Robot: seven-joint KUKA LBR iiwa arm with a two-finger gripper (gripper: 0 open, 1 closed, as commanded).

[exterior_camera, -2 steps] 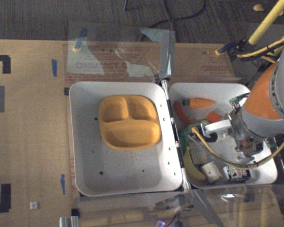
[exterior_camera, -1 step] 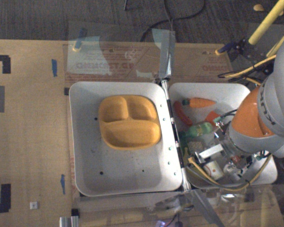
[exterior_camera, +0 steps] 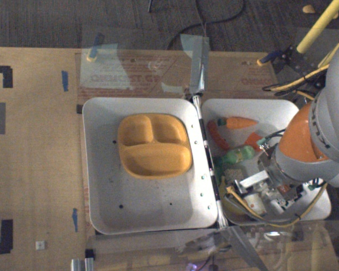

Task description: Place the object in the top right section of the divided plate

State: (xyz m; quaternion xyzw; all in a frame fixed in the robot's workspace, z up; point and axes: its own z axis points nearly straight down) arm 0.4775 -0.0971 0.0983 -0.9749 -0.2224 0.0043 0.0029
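Camera view: the claw (exterior_camera: pixel 254 192) hangs low in the right bin (exterior_camera: pixel 282 109) among toys; its grip I cannot tell. Divided plate (exterior_camera: pixel 154 145) sits left.

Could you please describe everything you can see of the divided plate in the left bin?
The divided plate is orange-yellow, matte like plastic, with rounded corners. Raised ridges split it into two small upper sections and one wide lower section. It lies flat in the upper middle of the left bin, resting on the bin floor, apart from the walls.

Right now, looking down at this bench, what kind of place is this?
Probably a robotics lab test bench: a grey arm with an orange band, two shallow white bins on a taped wooden board, and loose cables on the floor.
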